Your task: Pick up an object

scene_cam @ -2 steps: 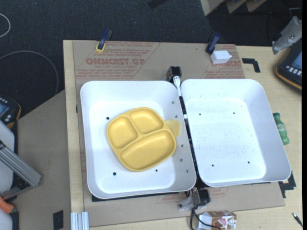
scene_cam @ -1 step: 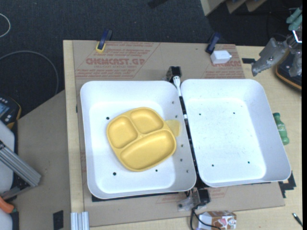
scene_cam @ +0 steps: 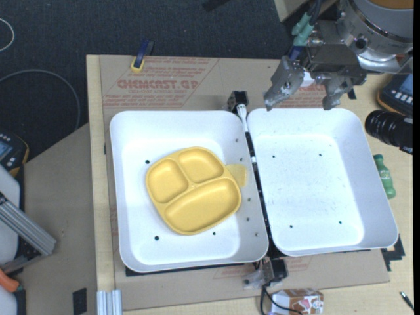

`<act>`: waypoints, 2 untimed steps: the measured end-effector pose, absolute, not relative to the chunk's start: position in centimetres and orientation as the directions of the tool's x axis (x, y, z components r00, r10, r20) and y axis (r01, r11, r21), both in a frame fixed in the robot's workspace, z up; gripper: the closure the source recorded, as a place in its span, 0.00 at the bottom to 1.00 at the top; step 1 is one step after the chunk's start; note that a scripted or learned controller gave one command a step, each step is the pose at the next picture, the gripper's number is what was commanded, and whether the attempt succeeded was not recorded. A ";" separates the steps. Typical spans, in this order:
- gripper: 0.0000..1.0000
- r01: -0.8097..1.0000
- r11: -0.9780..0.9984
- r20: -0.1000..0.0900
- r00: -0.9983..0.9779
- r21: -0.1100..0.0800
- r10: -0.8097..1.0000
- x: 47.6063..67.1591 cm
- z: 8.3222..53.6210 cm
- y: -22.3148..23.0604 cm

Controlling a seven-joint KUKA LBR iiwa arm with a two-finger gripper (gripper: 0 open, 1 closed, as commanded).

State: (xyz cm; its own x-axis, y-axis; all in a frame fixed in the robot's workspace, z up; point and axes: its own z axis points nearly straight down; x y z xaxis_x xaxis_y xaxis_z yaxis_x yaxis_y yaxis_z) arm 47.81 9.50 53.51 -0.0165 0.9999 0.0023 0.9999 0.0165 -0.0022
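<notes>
Item 1: plate [scene_cam: 192, 190]. Yellow, shallow, three compartments (two small ones at the far side, one large one at the near side). It lies flat in the middle of the left bin [scene_cam: 128, 231], turned at a slant to the bin's walls. A small paler yellow tab shows at its right edge. Nothing touches it.

Item 2: gripper [scene_cam: 299, 102]. It hangs over the far rim of the right bin [scene_cam: 315, 195], well apart from the plate. The fingers [scene_cam: 279, 87] are spread wide, with nothing between them; both tips point down toward the rim.

Item 3: arm [scene_cam: 377, 18]. Grey, orange band at the top, entering from the upper right.

Item 4: bins. Two white, shallow, side by side and touching along a dark seam, with a black clamp [scene_cam: 237, 100] at the seam's far end.

Item 5: tabletop [scene_cam: 190, 77]. Covered by brown printed board under both bins.

Item 6: sundries. A yellow-and-blue clip [scene_cam: 139, 56] sits on the board's far edge, well apart from the bins. A green item [scene_cam: 384, 176] lies just beside the right bin's outer wall.
</notes>
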 end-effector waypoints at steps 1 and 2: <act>1.00 1.000 0.003 0.000 -0.003 0.002 1.000 48.0 54.6 8.7; 1.00 1.000 -0.002 -0.003 0.002 -0.014 1.000 47.8 43.1 9.2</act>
